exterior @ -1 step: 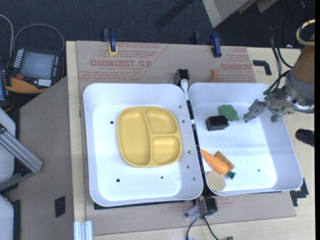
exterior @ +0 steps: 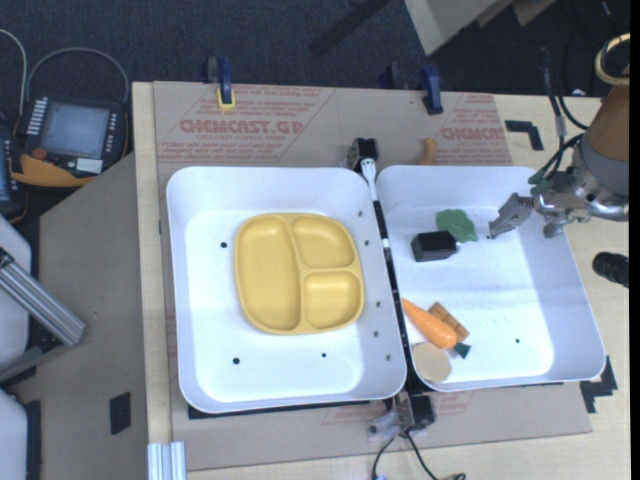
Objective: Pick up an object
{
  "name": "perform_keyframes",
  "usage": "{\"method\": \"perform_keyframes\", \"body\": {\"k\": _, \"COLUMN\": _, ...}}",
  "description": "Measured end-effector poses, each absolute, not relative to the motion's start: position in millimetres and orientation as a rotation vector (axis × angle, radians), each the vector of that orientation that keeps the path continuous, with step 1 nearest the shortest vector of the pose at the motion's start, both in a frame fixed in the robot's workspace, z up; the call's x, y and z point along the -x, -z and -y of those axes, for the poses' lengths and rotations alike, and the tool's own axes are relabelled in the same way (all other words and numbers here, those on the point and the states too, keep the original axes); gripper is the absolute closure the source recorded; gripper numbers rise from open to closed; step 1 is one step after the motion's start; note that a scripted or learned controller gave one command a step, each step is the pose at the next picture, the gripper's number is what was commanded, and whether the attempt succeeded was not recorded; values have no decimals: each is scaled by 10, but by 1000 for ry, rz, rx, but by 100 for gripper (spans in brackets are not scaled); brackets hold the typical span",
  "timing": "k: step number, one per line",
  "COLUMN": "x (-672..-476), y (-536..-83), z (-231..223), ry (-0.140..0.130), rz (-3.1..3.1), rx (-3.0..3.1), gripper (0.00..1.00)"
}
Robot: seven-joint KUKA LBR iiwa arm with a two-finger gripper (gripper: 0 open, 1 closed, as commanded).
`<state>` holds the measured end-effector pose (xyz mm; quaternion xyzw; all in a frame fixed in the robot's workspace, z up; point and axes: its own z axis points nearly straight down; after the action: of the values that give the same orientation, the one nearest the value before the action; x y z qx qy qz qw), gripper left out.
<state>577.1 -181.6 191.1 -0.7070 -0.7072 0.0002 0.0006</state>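
Observation:
The right bin (exterior: 560,298) holds several small objects. A green leafy piece (exterior: 458,224) lies near its back, with a black block (exterior: 434,245) just in front of it. An orange carrot (exterior: 430,323) lies at the front left beside a brown piece (exterior: 449,320), and a tan disc (exterior: 432,362) sits at the front edge. My gripper (exterior: 528,222) hangs over the bin's back right part, to the right of the green piece. Its two fingers are spread open, with nothing between them.
A yellow divided plate (exterior: 298,271) lies in the middle of the left bin (exterior: 200,218). A ridge with a black strip (exterior: 384,258) separates the two bins. The arm's orange band (exterior: 610,118) sits over the bench's right edge.

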Motion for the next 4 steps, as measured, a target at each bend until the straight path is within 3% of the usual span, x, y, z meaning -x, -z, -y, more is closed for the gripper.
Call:
{"method": "perform_keyframes", "body": {"k": 2, "x": -5754, "y": -813, "z": 1766, "ry": -5, "rz": 2217, "rx": 2217, "gripper": 0}}
{"method": "perform_keyframes", "body": {"k": 3, "x": -5773, "y": -954, "z": 1774, "ry": 0, "rz": 2222, "rx": 2223, "gripper": 100}}
{"method": "perform_keyframes", "body": {"k": 4, "x": -5844, "y": -1418, "z": 1829, "ry": 4, "rz": 2227, "rx": 2226, "gripper": 100}}
